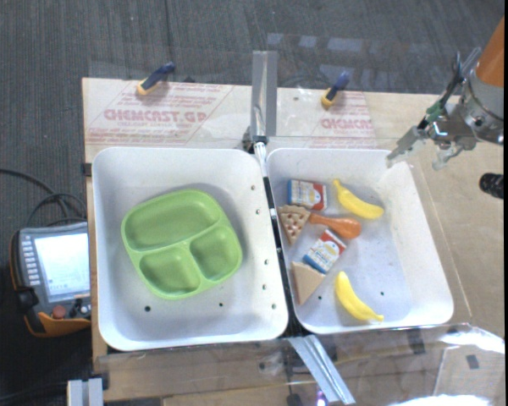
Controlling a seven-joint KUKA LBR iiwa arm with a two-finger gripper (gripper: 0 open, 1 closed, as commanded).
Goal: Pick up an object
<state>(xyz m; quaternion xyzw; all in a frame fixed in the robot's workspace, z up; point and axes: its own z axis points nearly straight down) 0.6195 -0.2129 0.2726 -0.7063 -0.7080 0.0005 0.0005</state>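
With a banana (354, 299) lying well below and left of the end effector (416, 146), which hangs fingers spread and empty over the right bin's (432, 252) far rim, we judge we should descend squarely onto one isolated item.

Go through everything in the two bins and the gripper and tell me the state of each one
Green divided plate: flat in left bin.
Upper banana: lying in right bin.
Lower banana: lying near front wall.
Carrot: lying flat.
Upper carton: lying flat.
Lower carton: lying flat.
Pizza slice: flat by the divider.
Sandwich wedge: lying flat.
Gripper: above right bin's far corner, holding nothing.
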